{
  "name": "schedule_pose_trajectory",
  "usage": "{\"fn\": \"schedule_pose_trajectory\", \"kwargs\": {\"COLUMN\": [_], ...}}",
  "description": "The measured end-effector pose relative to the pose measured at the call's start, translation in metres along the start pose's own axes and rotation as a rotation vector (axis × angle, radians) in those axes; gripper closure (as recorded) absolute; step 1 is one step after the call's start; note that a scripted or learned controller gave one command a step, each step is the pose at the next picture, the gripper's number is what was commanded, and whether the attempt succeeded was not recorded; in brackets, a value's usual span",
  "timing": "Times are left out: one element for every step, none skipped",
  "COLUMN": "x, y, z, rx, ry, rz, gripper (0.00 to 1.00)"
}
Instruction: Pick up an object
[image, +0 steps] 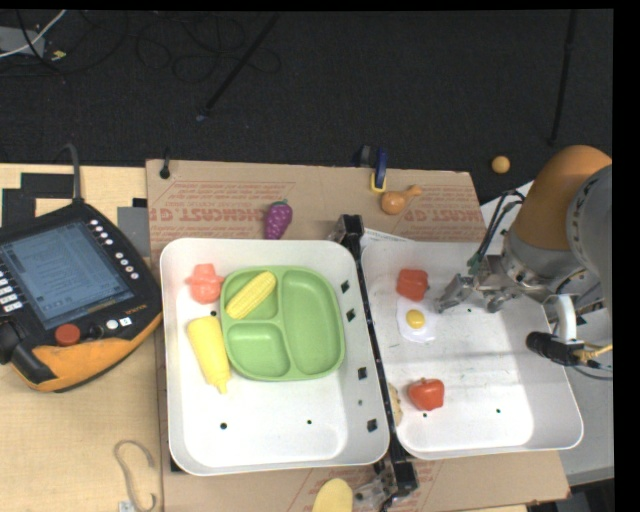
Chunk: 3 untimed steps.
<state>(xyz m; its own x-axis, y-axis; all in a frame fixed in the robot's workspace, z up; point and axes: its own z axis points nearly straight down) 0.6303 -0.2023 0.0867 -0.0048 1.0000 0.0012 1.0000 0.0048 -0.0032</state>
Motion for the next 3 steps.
{"fn": "schedule_pose_trajectory", "kwargs": {"x": [0.000,0.000,0.002], "y": [0.001,0.011,0.021], "z": [-0.012,-0.062,-0.116], "rx": [-0.003,-0.007,-0.008], "ry": [0.000,-0.002,-0.002], "rz": [0.000,0.006,0.005], "gripper": [1.00,1.00,1.00]}}
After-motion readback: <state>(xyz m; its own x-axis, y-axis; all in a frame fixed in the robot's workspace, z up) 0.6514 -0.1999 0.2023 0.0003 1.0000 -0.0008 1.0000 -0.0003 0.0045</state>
